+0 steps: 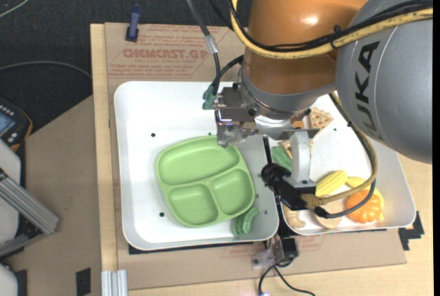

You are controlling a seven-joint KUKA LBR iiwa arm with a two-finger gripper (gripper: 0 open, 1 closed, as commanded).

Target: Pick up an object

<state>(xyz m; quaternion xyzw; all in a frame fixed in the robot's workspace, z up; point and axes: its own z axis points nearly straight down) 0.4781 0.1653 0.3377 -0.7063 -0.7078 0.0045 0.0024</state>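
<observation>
While the arm hangs over both bins, nothing looks lifted yet.
From the left: a green divided tray point(205, 181) lies in the left bin point(134, 150); the hand point(237, 119) sits mid-frame above the tray's upper edge, its grip impossible to tell; toy food point(344, 195) fills the right bin point(402, 202).

You see two bins side by side on the bench point(165, 47). In the left bin point(137, 150), a divided tray point(203, 181) lies toward the near right corner, with a small item point(245, 222) at the tray's near right edge. The right bin point(399, 191) holds several toy foods point(344, 195), clustered near its front. The arm point(309, 33) hangs above the bins' shared edge.
</observation>
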